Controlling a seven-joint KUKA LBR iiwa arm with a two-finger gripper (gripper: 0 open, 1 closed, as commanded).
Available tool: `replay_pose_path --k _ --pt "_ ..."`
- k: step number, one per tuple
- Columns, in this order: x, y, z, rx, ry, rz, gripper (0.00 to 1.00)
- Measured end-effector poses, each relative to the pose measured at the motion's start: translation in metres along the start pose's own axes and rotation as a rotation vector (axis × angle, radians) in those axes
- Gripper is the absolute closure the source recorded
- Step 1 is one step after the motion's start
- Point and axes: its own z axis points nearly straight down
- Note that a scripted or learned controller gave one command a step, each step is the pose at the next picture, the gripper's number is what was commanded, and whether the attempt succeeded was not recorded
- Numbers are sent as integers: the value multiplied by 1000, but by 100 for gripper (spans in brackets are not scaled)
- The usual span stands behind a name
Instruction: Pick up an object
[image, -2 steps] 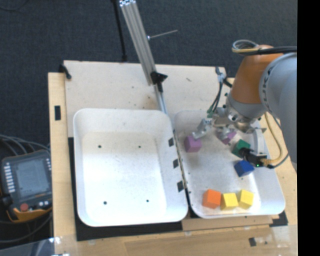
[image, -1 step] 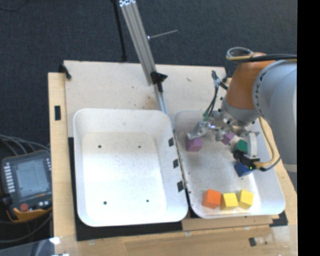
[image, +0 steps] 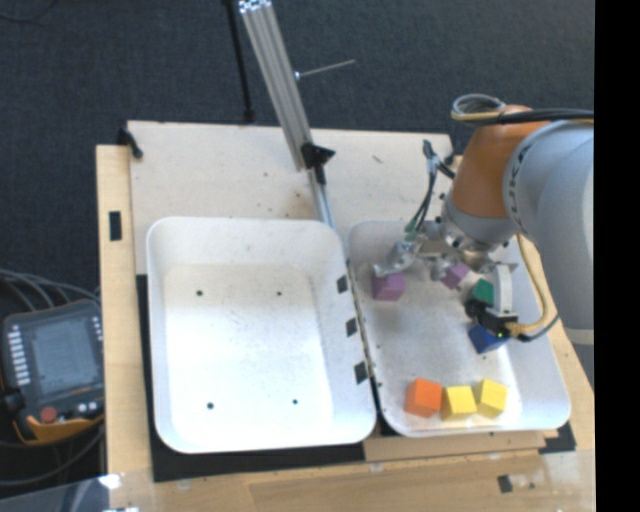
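In the right bin (image: 540, 400), upper middle, the hand (image: 425, 255) hangs spread just beside the purple block (image: 389, 287), which looks light, stiff and best pinched across two flat opposite faces.

Grey arm (image: 540, 190) bent down, hand (image: 420, 255) low, fingers spread.

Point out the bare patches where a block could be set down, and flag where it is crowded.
The left bin offers bare floor from wall to wall. In the right bin, a bare patch lies between the purple block and the orange block. It is crowded along the near wall, where orange and two yellow blocks sit, and under the gripper.
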Motion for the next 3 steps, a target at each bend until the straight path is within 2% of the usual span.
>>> replay_pose_path --k 1,2,3 --pt "-1 2 -11 -6 0 3 100" --pt "-6 2 -76 15 2 -1 100" --pt "-8 5 -130 15 3 -5 100"
